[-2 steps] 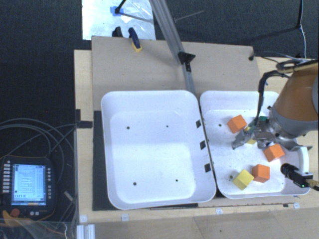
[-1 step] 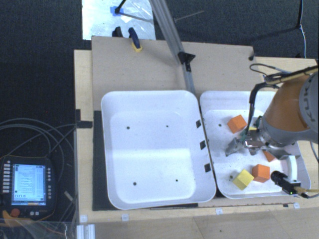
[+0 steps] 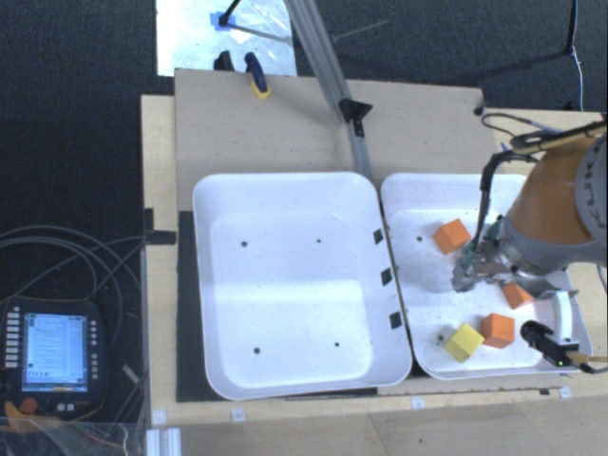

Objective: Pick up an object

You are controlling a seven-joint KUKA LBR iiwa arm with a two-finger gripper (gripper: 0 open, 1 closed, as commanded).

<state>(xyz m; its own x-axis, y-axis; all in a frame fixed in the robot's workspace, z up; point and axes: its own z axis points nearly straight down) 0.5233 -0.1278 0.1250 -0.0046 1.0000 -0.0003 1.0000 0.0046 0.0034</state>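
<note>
Pincer low in the right bin, grip unreadable

You have the pincer (image 3: 467,275) down near the floor of the right bin (image 3: 410,218), hanging from the grey arm with its orange band (image 3: 559,198). You cannot tell from this slanted view how far it is parted or whether it has hold of anything; its tip is a small grey blur.

Just above the pincer lies an orange cube (image 3: 452,236). Down and to its right a second orange block (image 3: 518,295) peeks out beside the wrist, and below that sits a third orange cube (image 3: 497,330), touching or nearly touching a yellow cube (image 3: 465,342) that lies almost straight below the pincer.

Far off to the pincer's left stands the left bin (image 3: 214,207), and beyond it the teach pendant (image 3: 52,357); its lit screen carries text too small for you to read.
</note>
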